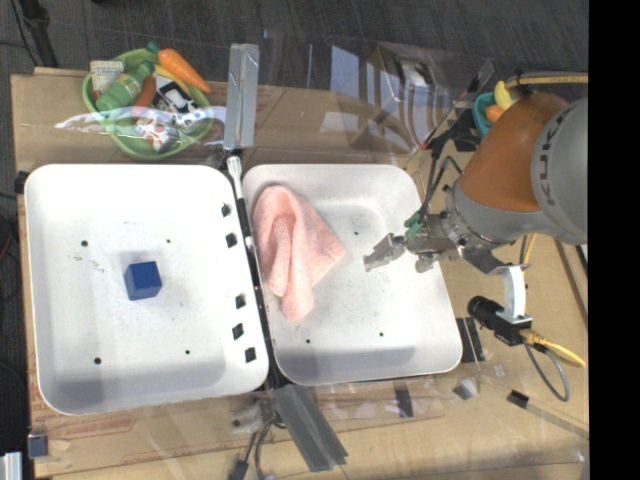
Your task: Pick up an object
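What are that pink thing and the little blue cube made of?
The pink thing looks like soft cloth, perhaps terry towel: it lies crumpled in folds with a matte, fuzzy surface. The blue cube looks rigid, with sharp edges and flat, even faces; plastic, foam or painted wood, I can't tell which.

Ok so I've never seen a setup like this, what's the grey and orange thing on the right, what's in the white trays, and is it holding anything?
It is a robot arm, filmed by one camera fixed above the bench, looking down at a slant. Its tool, a two-finger grabber, hangs over the right bin, with nothing visible between its fingers. That bin holds a crumpled pink cloth, lying apart from the tool. The left bin holds a small blue cube. Behind the bins sits a green bowl of toy food, including a carrot.
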Motion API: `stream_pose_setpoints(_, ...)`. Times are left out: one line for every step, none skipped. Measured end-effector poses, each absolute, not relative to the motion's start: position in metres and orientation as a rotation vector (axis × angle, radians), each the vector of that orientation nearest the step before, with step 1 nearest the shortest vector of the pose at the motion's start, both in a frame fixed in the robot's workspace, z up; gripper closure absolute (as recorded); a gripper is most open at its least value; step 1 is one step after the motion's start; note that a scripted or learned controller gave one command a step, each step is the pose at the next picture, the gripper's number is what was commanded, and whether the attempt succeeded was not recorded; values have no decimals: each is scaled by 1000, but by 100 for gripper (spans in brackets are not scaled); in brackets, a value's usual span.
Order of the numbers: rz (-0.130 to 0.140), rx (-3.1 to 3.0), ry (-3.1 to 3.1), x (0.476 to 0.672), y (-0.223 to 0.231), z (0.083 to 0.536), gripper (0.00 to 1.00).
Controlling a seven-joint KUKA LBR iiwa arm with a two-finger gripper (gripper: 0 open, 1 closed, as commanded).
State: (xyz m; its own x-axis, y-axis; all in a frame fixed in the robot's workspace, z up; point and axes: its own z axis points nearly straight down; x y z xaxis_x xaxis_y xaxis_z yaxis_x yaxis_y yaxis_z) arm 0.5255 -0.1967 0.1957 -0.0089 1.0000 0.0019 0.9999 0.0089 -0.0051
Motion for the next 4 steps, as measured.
stream_pose_setpoints(7, -2131, -2299, 579, -139, 114, 0)
stream_pose_setpoints(0, -2101, -2335, 641, -144, 93, 0)
stream_pose_setpoints(1, -2089, -2342, 642, -142, 103, 100)
stream_pose_setpoints(1, -1925, -2481, 657, -74, 193, 100)
